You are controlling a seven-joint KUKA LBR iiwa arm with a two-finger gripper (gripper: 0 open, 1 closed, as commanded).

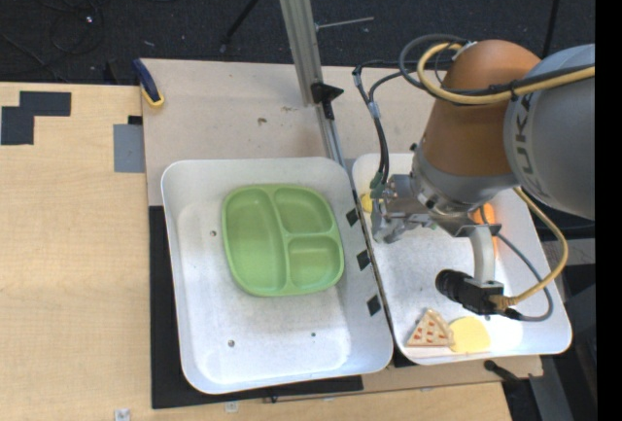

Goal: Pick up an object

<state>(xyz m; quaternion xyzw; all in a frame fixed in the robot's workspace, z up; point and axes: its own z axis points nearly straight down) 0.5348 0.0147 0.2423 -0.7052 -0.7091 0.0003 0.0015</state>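
Green divided plate (283,240) lay in the left bin (194,332) — the arm hung low over the right bin (544,327), its gripper (389,220) near the upper-left corner, state impossible to tell. A waffle-like wedge (430,332) and yellow piece (470,335) sat together at that bin's front edge.

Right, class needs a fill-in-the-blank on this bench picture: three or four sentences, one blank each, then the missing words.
1. The green divided plate lies in the ____ bin as the camera sees it.
2. That plate has ____ compartments.
3. The waffle-patterned triangle touches a ____ piece near the right bin's front edge.
4. The arm's band above the wrist is ____.

Missing words: left; three; yellow; orange
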